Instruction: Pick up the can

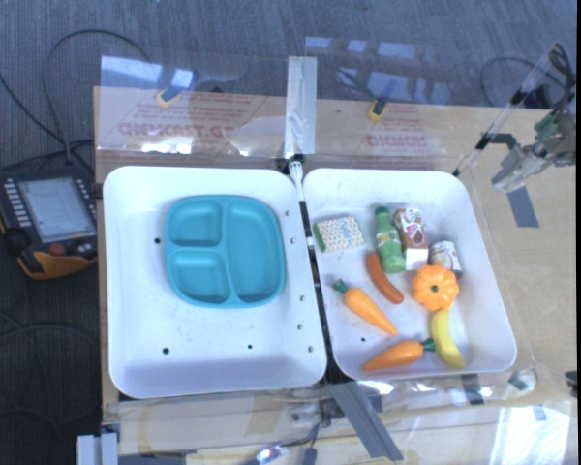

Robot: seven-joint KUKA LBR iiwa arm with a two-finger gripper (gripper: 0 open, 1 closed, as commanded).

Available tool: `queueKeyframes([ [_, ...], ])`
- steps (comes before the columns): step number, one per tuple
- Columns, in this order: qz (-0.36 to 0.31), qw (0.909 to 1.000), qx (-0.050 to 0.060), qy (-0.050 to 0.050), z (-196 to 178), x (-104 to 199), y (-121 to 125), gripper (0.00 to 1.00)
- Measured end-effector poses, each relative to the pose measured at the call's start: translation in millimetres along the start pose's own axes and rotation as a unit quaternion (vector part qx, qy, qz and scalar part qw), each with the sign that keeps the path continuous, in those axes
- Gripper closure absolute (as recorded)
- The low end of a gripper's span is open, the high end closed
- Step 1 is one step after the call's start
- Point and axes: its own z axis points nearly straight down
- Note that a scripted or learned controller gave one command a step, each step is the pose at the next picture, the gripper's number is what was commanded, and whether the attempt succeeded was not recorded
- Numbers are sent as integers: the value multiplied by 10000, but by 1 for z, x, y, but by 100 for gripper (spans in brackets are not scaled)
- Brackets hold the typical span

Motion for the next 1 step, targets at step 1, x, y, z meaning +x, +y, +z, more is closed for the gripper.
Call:
queueKeyframes([
  [1, -7, 10000, 8, -1, -8, 0, 2, 100],
])
